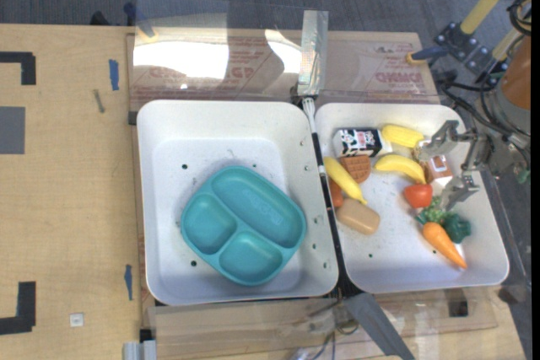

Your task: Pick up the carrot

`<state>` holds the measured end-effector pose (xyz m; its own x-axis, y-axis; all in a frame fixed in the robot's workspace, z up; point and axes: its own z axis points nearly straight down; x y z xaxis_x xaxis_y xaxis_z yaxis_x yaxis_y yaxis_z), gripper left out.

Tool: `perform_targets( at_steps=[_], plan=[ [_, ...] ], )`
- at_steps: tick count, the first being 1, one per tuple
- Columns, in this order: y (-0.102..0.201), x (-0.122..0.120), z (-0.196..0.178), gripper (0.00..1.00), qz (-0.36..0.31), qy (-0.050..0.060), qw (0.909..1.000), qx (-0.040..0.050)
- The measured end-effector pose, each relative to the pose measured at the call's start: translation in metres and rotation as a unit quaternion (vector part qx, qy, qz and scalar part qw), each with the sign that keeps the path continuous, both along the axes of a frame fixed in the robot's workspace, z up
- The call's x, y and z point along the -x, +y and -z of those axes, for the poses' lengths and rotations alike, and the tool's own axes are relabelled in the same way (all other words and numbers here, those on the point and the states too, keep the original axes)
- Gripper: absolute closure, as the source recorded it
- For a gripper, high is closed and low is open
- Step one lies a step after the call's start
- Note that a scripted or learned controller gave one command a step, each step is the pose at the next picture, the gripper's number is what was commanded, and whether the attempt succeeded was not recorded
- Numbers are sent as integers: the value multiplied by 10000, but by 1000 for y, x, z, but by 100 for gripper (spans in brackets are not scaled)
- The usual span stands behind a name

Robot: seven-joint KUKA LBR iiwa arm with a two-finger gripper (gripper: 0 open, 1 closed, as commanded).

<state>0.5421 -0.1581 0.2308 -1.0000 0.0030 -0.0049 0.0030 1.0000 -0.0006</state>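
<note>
Likely a light, stiff, slick plastic toy, the carrot lies just below the open, empty pincer; grip its thick orange middle.

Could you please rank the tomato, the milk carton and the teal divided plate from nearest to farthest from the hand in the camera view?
Measured from the hand over the right bin:
1. The tomato, just below-left of it in the right bin.
2. The milk carton, at the right bin's upper-left corner.
3. The teal divided plate, across in the left bin.
</note>
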Motion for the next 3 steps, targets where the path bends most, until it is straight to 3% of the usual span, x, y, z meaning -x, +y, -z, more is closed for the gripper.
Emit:
perform_targets(
  at_steps=[1,2,3],
  plan=[
    [5,58,142,0,-482,-25,9988,8],
    [6,57,131,100,-497,-33,9988,12],
    [48,32,49,100,-374,-47,9993,2]
  ],
)
